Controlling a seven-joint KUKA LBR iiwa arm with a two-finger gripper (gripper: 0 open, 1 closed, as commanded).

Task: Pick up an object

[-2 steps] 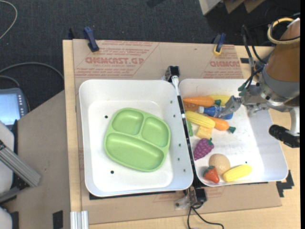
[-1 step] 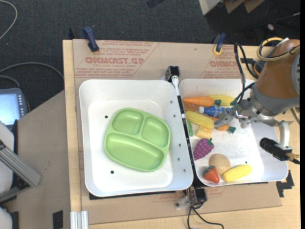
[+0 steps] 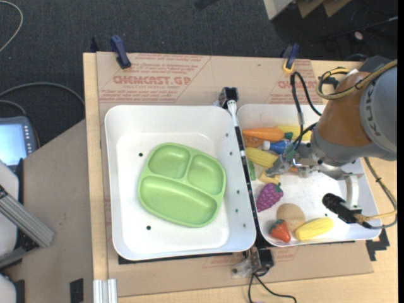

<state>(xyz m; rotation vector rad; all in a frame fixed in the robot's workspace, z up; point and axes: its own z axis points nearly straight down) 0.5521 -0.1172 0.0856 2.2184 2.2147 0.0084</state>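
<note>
Right bin (image 3: 369,229): the pincer (image 3: 282,166) sits low among toy foods, beside a yellow corn (image 3: 261,157) and above purple grapes (image 3: 269,196); whether it is wide or narrow cannot be told. Left bin (image 3: 120,169): a green divided plate (image 3: 182,184).

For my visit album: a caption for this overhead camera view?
Robot arm reaching into right bin of toy food; green plate in left bin.

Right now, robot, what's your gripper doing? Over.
Gripper low in right white bin, among toy food. Nearest: yellow plastic corn cob. Nothing seen gripped. Purple toy grapes close below.
</note>
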